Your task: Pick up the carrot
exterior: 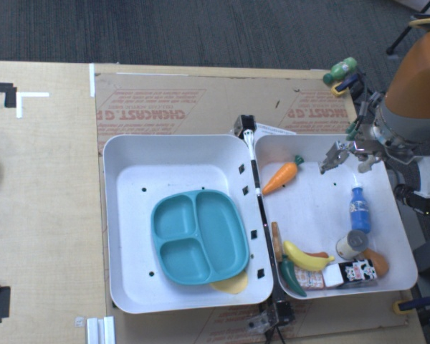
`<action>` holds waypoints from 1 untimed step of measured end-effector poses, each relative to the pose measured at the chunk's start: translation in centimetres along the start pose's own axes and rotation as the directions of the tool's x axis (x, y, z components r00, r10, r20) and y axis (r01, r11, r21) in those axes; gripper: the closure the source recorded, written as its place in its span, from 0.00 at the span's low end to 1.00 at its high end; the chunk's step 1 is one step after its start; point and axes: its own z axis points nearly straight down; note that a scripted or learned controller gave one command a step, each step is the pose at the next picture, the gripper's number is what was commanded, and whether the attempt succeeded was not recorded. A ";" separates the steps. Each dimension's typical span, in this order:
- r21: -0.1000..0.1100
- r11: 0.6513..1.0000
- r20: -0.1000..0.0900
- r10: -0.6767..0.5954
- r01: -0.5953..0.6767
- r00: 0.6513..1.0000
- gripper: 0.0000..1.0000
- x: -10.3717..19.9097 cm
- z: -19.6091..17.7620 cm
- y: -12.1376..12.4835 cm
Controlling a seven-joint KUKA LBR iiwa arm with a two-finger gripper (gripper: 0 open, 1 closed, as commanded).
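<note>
Orange carrot [280,177] lies bare in the right bin's [312,199] upper-left corner, long axis slanting up-right, leafy end nearest our pincer [335,157]. We can't tell the pincer's state; it hovers just right of the carrot.

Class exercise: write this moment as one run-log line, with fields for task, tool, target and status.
task: pick up carrot | tool: over right bin, holding nothing | carrot: right bin, near divider, left of tool | status: not yet grasped
</note>
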 end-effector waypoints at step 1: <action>0.001 0.999 0.000 0.055 -0.055 0.999 0.00 5.0 9.7 3.1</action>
